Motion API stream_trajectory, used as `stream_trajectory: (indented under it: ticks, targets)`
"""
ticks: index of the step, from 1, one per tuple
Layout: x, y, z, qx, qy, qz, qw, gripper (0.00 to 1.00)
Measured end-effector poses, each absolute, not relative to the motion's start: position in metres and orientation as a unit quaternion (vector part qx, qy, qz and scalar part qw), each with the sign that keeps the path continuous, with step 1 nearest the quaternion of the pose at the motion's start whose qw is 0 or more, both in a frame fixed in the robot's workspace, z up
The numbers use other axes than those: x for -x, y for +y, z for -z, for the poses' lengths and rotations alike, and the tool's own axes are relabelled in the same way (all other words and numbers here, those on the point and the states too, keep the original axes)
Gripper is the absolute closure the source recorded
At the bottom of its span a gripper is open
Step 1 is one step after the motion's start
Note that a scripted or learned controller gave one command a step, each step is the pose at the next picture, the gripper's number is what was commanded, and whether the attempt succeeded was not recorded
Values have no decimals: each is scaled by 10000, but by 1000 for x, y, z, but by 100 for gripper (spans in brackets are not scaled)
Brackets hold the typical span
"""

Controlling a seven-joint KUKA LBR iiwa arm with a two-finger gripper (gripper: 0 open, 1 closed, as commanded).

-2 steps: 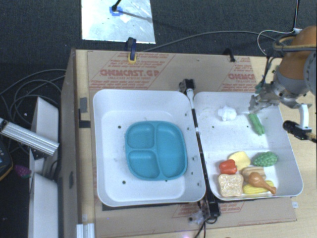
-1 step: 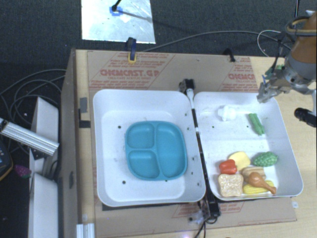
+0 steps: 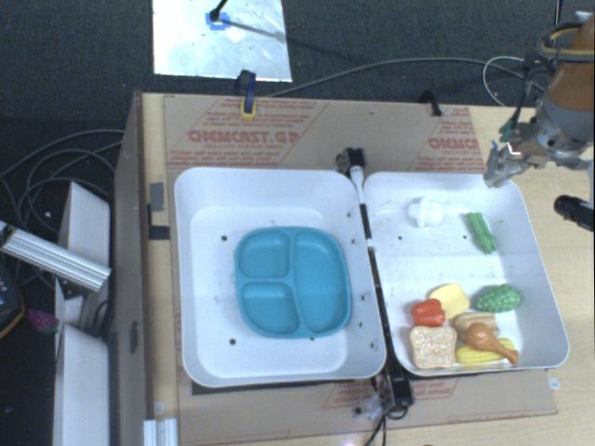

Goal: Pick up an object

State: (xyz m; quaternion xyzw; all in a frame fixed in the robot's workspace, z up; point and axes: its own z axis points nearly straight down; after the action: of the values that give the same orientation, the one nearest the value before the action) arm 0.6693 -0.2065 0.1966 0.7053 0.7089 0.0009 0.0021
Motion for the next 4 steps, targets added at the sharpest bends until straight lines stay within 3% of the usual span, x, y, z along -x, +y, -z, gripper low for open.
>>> stream_trajectory:
  ticks: [4]
  targets:
    - [-663,-206,-141,-7058,7084,-1,14,100]
